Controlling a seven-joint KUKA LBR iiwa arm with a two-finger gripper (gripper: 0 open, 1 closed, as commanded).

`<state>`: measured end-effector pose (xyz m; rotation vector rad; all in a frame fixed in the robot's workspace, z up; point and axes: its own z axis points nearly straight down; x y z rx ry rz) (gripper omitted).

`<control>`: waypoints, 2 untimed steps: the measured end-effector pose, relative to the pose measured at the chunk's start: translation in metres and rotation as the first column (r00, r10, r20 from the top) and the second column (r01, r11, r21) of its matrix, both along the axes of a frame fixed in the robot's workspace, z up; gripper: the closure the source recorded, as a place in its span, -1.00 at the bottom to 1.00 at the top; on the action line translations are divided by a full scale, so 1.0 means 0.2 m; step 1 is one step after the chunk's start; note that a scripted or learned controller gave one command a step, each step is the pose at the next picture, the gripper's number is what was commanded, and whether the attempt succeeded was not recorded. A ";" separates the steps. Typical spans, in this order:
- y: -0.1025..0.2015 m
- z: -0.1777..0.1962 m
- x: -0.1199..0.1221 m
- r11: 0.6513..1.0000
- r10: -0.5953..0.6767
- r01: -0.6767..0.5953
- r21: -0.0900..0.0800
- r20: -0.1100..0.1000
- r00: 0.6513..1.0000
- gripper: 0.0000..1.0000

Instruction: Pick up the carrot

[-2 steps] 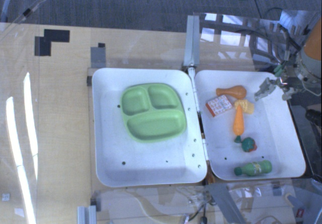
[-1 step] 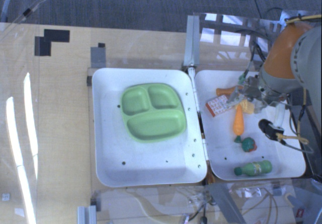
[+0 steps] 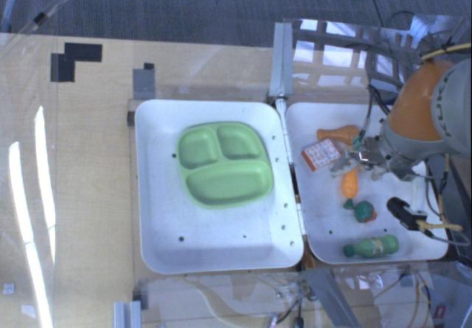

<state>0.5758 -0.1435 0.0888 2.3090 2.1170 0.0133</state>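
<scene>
In rt bin [image 3: 324, 220]: 1 carrot [image 3: 349, 186], 1 bottle [image 3: 371, 247] (green).

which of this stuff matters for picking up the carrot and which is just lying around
For the job: carrot, gripper.

Lying about: green plate in the left bin; red-and-white box, orange toy, green-and-red toy, green bottle.

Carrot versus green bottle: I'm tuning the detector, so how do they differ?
The carrot is orange and short; the green bottle is longer. The carrot lies lengthwise up the view, the bottle across it. The carrot sits mid-bin, the bottle near the front wall. Both lie in the right bin.
</scene>
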 end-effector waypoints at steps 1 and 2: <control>0.01 0.06 0.01 1.000 0.004 -0.004 0.001 0.006 1.000 1.00; 0.51 0.50 -0.11 0.983 0.181 -0.181 0.000 -0.008 0.983 1.00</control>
